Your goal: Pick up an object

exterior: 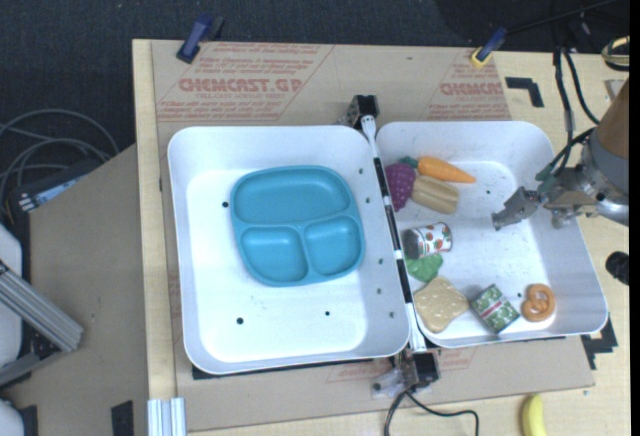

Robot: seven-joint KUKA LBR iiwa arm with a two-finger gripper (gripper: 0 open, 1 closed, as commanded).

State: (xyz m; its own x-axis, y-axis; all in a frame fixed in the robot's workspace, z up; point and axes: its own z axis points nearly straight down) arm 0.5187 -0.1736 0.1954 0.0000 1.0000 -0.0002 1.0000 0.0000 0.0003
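While nothing is lifted yet, the step in hand looks like the approach: the gripper (501, 216) hangs over bare floor in the middle of the right bin (565, 259), reaching in from the right, and no object sits at its tip; whether the jaws are wide or narrow I cannot tell from this slant. Nearest the camera, along the bin's front wall, lie a pretzel (538, 302), a small green carton (493, 308) just beside it, and a slice of bread (440, 305) in the front left corner. Behind the bread come a green leafy piece (424, 267) and a small can (428, 240) on its side, both close to the divider. Farther back sit a tan block (436, 194), a bunch of purple grapes (401, 182) against the divider, and an orange carrot (445, 169) touching the block's far side. The left bin (210, 254) holds a blue divided plate (297, 224) and lies well apart from the arm. Any of the right bin's pieces would serve as the task's thing, but none lies under the tip, so the next move, as I judge it, calls for a shift toward one of them, the can or the block being nearest to the left, and then a straight descent over it. The crowding by the divider may make a clean grip awkward; the carton and pretzel in front stand freer.
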